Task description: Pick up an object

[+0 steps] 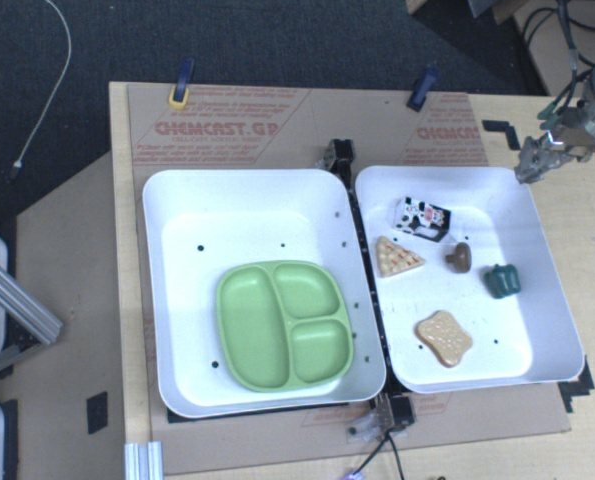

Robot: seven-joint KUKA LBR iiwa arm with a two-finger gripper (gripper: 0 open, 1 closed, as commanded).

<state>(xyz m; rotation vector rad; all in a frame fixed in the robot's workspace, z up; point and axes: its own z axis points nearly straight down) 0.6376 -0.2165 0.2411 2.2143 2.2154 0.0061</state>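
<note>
Since the task names no particular object, I treat the five items in the right bin (537, 268) as candidates. The claw (533, 160) sits at the bin's far right corner, above the rim, outside the cluster of items. I cannot tell from this view how far it is open; nothing is visible in its grip.

Relation governing the next move: every candidate lies toward the near left of the claw, inside the bin.

1. The green block (502, 281) is nearest, almost straight toward the near edge from the claw, close to the bin's right wall.
2. The brown piece (459, 257) lies just left of the block, apart from it.
3. The black-and-white toy (423, 218) lies farther left, near the far wall; its long axis runs roughly left to right.
4. The waffle wedge (397, 257) lies by the left wall, just near of the toy.
5. The toast (444, 337) lies nearest the front edge, well apart from the claw.

In my judgement the block needs the shortest travel, but its closeness to the wall may limit clearance.

The left bin (177, 228) holds a green tray (282, 323); it plays no part here.
</note>
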